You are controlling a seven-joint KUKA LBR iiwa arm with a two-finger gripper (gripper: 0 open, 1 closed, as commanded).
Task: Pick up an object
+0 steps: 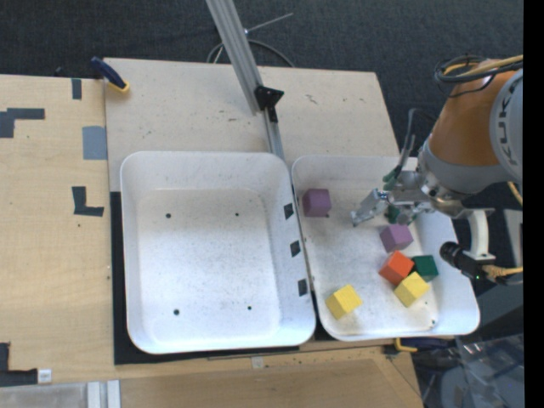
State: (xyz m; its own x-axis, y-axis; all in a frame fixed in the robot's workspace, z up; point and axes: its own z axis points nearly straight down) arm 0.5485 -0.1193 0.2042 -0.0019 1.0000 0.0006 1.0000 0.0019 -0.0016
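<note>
The right bin point(340, 172) holds several small blocks. A purple cube point(317, 201) sits near its left wall. A second purple block point(396, 237) lies just below my gripper point(378, 217). Further toward the front are an orange cube point(396, 267), a green cube point(425, 267) and a yellow cube point(412, 289), bunched together. Another yellow cube point(344, 300) sits alone at the front left of that bin. My gripper hangs over the right bin's middle, open, with nothing between its fingers.
The left bin point(136, 177) stands beside the right one, their walls touching. A slanted metal pole point(238, 45) rises at the back between the bins. The grey and orange arm point(472, 143) covers the right bin's back right corner.
</note>
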